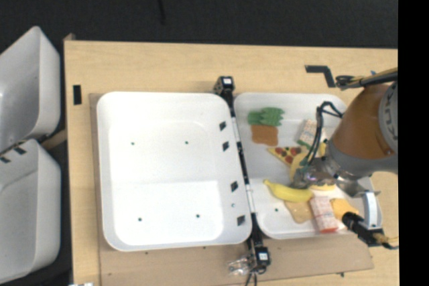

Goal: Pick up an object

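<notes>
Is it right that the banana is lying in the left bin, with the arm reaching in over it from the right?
Not quite. The camera view shows the banana lying in the right bin, not the left bin. The arm does reach in over it from the right.

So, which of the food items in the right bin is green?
The leafy green item at the far end of the right bin, just above the brown piece. The others are yellow, brown, tan or red.
</notes>
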### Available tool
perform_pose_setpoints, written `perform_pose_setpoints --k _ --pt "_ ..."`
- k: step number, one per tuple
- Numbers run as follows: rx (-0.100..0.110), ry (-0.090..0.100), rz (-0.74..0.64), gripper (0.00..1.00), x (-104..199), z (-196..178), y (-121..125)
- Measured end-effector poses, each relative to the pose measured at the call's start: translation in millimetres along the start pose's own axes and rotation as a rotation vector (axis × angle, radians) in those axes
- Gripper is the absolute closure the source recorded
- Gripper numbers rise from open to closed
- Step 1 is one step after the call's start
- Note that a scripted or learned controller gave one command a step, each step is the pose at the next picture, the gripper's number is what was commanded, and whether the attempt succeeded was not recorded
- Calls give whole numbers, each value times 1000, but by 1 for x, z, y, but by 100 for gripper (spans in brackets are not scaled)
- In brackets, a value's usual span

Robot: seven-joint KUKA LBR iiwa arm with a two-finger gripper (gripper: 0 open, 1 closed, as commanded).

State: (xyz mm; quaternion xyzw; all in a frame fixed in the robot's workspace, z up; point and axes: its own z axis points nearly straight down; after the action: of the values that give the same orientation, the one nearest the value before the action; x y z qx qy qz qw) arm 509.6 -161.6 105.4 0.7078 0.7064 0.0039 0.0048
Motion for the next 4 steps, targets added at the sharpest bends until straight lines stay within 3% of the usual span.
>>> perform_pose_setpoints --k 1,2,3,4 --pt "-3 -2 -3 100 -23 -1 -15" --pt "2 3 -13 100 63 -61 -2" --pt "8 1 -2 0 58 -58 -5" --pt "8 -2 0 0 46 5 28"
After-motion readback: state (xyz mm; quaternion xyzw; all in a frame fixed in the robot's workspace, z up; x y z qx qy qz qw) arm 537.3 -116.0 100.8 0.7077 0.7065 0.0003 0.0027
